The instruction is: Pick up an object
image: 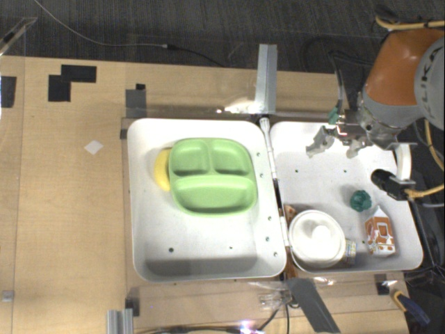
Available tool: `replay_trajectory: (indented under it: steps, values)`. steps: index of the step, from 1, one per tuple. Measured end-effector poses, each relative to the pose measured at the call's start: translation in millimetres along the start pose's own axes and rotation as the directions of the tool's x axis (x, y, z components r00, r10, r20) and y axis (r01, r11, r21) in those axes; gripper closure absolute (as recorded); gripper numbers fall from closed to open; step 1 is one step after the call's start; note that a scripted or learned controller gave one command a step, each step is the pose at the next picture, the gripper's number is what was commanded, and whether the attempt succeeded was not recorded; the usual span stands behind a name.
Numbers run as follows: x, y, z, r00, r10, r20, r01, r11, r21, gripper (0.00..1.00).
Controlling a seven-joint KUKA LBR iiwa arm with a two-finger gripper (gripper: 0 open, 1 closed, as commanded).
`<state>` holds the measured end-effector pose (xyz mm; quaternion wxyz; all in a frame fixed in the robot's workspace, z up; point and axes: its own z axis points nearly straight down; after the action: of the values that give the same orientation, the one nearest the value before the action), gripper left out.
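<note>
Hovering jaws (pixel 337 142) over right bin (pixel 417 256); teal lump (pixel 360 201) (small, knobbly) below.

This is a robot test lab rather than a home or kitchen. A plywood bench (pixel 62 207) carries two shallow white bins (pixel 201 266) fixed side by side between metal brackets (pixel 267 82), with black tape marks (pixel 69 81) stuck on the wood and loose cables (pixel 97 37) trailing over the dark carpet (pixel 174 12) behind. A grey industrial arm (pixel 403 68) with an orange band reaches over the bins, which hold mismatched household bits such as a green divided plate (pixel 211 175) and a white bowl (pixel 316 239).
</note>
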<state>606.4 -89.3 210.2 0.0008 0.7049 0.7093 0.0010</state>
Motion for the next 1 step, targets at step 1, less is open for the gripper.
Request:
replay_trajectory:
  steps: [1]
  values:
    - [-70.7,-29.1,121.1,0.999,0.052,0.001,-0.052,0.999,-0.003,0.0]
